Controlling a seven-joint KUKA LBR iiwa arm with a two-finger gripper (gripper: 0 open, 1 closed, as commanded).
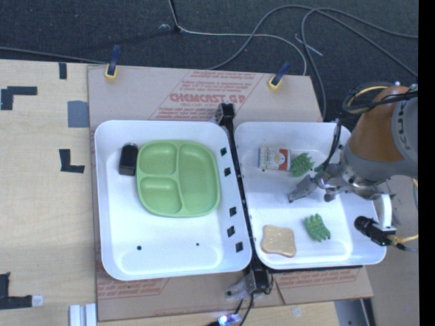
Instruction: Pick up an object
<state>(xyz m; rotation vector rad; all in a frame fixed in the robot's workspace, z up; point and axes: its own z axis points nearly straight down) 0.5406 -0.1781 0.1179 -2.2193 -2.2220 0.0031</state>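
Observation:
My gripper hangs over the middle of the right bin, at the end of the grey arm with the orange band. A green leafy toy lies just behind it, close to its tip. A small white and red carton sits further left at the back. Another green leafy piece and a slice of toast lie nearer the front. I see nothing held in the gripper.
The left bin holds a green divided plate and a small black object beside it. A black divider runs between the bins. Cables trail over the dark floor behind the bench.

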